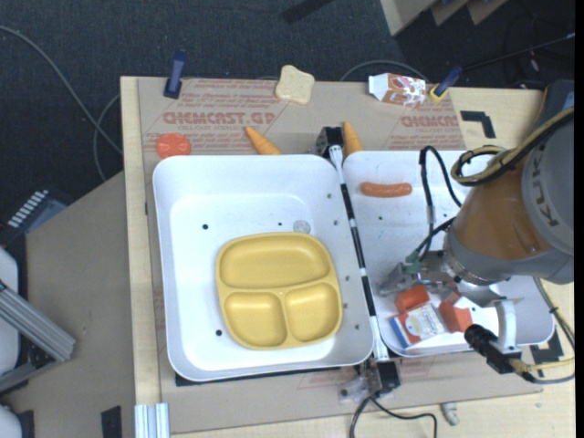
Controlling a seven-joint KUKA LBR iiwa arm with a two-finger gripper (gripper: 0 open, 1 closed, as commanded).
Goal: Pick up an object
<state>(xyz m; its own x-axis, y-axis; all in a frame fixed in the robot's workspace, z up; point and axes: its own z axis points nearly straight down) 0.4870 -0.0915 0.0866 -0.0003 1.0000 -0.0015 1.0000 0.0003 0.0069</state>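
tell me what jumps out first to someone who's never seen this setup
The yellow three-compartment plate dominates the left bin. On the right, the grey arm with its orange band reaches down over the right bin, low over a cluster of red and orange items near its front edge. A lone hot dog sausage lies near that bin's far end.

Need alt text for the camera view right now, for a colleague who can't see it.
The grey arm reaches into the right bin, its gripper low over small red and orange items. A hot dog lies farther back; the left bin holds a yellow divided tray.
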